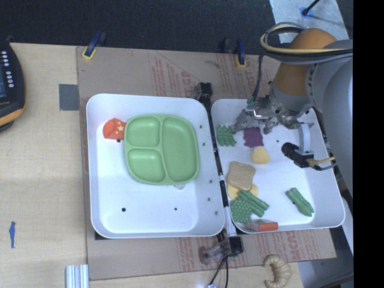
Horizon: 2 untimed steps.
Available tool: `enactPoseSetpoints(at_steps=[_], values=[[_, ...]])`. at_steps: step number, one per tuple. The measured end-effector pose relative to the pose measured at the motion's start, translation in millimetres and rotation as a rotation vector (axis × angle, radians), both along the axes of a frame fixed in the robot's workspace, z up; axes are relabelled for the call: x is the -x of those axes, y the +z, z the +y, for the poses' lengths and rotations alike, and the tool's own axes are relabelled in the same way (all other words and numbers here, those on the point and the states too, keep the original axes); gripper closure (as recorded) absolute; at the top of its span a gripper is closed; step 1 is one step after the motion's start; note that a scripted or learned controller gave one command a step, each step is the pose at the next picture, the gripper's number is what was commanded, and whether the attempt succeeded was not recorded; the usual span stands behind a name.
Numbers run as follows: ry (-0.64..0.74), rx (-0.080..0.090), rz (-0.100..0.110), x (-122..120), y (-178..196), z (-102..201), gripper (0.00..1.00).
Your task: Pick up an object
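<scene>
The grey arm with the orange band (298, 65) reaches in from the right and stands over the far end of the right shallow white bin (327, 212). Its pincer (262, 120) hangs low over that bin's far left part; whether it is open or closed cannot be told from this angle, and nothing is seen gripped in it. Just beside the pincer, on its near side, lies a purple flat toy piece (252, 137), with a green leafy toy piece (225, 135) to its left by the bin wall and a small yellow rounded piece (260, 155) just nearer. Further toward the near end lie a tan bread-slice toy (240, 174), resting partly on a yellow flat piece (233, 191), then a bundle of green bean-like sticks (249, 206) and an orange-red stick (265, 225) at the near rim. A green pod-shaped piece (299, 201) lies apart, toward the right side. The left shallow white bin (150, 221) holds a light green divided plastic plate (162, 149) and a red piece with a yellow mark (113, 128), touching the plate's left edge. Both bins sit on a brown cardboard sheet (150, 71) on the pale wooden counter (42, 161).
</scene>
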<state>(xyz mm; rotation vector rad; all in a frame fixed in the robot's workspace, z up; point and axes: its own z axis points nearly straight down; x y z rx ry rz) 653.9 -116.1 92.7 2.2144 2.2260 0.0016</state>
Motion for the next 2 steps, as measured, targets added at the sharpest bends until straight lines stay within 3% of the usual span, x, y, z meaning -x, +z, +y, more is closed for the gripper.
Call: enactPoseSetpoints(at_steps=[1, 2], values=[[-0.006, 0.003, 0.000, -2.9, 38.1, -58.5, 0.00], [0.002, -0.002, 0.012, 51.9, 4.7, -0.4, 0.00]])
